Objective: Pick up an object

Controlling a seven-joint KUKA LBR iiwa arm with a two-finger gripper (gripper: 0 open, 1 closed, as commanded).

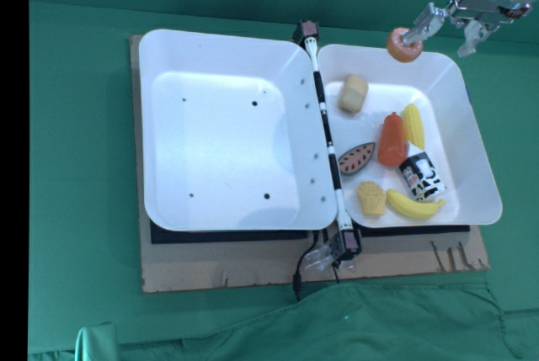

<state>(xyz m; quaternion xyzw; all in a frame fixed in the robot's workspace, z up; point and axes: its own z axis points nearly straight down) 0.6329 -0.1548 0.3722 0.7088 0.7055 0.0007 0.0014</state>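
Gripper [445, 24] at the far right, raised above the far rim of the right bin [472, 111]; I see one finger pinned against an orange ring-shaped toy [405, 45], which hangs clear of the bin floor, the other finger spread well away to the right. In the right bin I count a beige block [353, 93], corn cob [413, 125], red-orange bottle shape [392, 140], watermelon slice [356, 157], black-and-white can [422, 177], fries [370, 198] and banana [414, 205]. Left bin [223, 132] beside it, touching along the centre divider.
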